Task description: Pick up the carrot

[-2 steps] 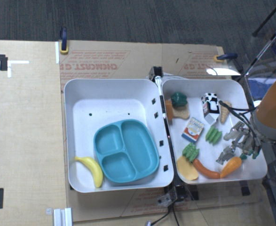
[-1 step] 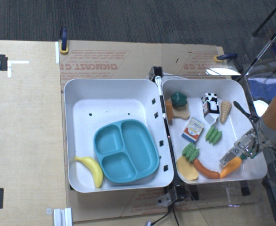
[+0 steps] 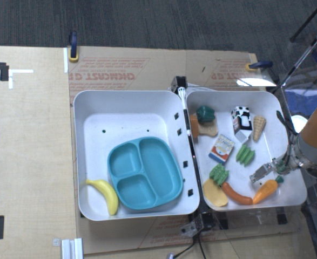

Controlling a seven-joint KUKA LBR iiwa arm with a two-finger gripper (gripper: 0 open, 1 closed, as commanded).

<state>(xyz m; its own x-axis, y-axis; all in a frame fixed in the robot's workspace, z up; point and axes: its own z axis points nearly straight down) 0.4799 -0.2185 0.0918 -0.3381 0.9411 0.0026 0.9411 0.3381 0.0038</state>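
The carrot (image 3: 264, 191), orange with a green top, lies at the front right of the right bin (image 3: 288, 201), close to the front wall. My gripper (image 3: 260, 174) hangs just above and slightly left of it, reaching in from the right edge of the camera view. Nothing is seen held in it. A red sausage (image 3: 236, 194) lies right beside the carrot's pointed end.
The right bin also holds a yellow slice (image 3: 214, 195), broccoli (image 3: 218, 174), pea pods (image 3: 245, 155), a small box (image 3: 221, 148), a cow-patterned carton (image 3: 241, 119), a cone (image 3: 258, 127) and a bread piece (image 3: 204, 124). The left bin (image 3: 93, 112) holds a teal divided plate (image 3: 144, 171) and a banana (image 3: 107, 195).
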